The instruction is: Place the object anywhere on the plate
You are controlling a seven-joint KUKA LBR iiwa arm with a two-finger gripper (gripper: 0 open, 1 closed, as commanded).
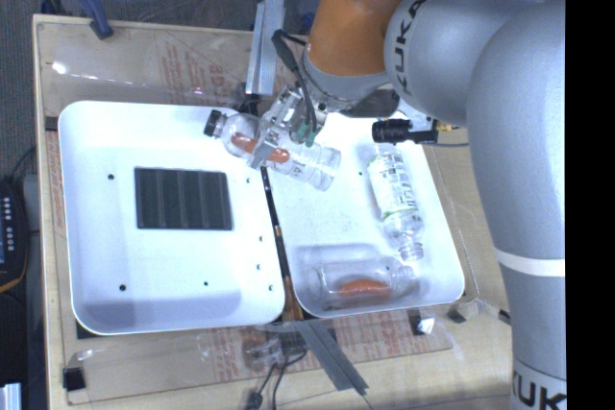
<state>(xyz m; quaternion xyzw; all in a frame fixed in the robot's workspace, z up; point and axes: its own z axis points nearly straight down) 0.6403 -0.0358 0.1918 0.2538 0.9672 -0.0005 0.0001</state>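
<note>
A dark grey ribbed rectangular plate (183, 199) lies flat in the middle of the left bin (96, 283). My gripper (277, 132) hangs over the seam between the two bins, near their far edge. It is shut on a clear plastic bottle (307, 163) with a black cap and an orange patch inside. The bottle lies crosswise between the fingers, its capped end over the left bin and its base over the right bin. It sits up and to the right of the plate, apart from it.
In the right bin (444, 276) a second clear bottle (394, 197) lies lengthwise along the right side. A clear container with an orange item inside (360, 278) lies at the near edge. The arm's grey body covers the right of the scene.
</note>
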